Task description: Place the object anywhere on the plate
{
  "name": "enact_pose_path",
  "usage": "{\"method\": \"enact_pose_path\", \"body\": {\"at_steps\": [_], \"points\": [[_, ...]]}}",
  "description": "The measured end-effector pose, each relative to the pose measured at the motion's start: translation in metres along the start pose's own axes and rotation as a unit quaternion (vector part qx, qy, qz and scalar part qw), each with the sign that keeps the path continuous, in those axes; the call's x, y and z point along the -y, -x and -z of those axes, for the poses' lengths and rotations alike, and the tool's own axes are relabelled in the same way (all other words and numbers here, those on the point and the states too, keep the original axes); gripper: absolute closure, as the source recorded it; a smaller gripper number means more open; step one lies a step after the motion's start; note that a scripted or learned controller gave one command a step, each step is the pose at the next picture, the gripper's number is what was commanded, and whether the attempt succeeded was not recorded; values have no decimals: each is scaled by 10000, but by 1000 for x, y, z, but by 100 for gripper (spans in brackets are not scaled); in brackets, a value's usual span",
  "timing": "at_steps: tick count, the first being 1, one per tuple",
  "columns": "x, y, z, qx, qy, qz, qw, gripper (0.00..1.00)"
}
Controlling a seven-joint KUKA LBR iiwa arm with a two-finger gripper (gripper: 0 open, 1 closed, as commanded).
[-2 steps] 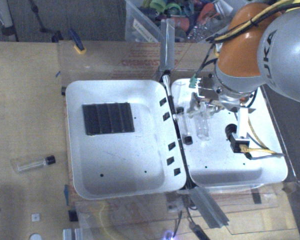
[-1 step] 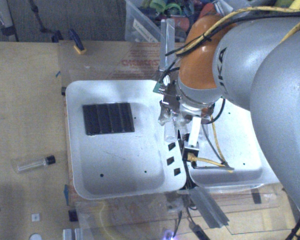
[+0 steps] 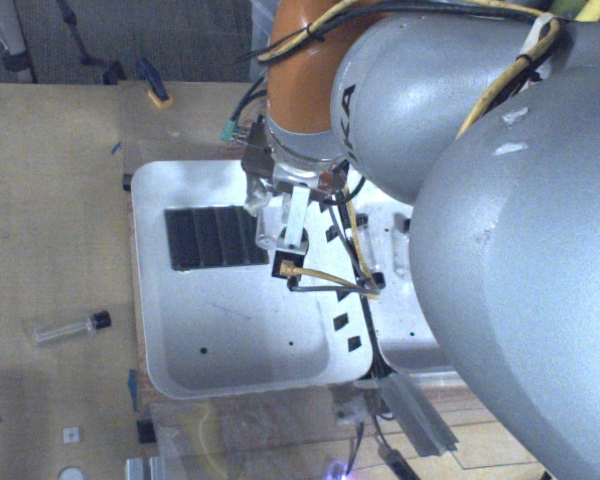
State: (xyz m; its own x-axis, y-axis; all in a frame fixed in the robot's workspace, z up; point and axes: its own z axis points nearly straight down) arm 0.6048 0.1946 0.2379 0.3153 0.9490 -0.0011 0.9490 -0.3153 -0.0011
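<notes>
The gripper (image 3: 280, 223) hangs over the left white bin (image 3: 230, 353), at the right end of a dark ribbed plate (image 3: 208, 238); its grip state cannot be told.

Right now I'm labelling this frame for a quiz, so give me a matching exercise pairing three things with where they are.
Things:
1. black ridged plate
2. clear vial with a black cap
3. hand

Places:
A. on the bench left of the bins
B. over the plate's right edge
C. flat in the left bin, upper part

Pairs: 1-C, 2-A, 3-B
</notes>
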Motion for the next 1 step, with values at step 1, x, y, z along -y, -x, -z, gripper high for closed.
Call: {"method": "enact_pose_path", "body": {"at_steps": [1], "points": [[130,11,-61,8,-16,-948,9955,100]]}}
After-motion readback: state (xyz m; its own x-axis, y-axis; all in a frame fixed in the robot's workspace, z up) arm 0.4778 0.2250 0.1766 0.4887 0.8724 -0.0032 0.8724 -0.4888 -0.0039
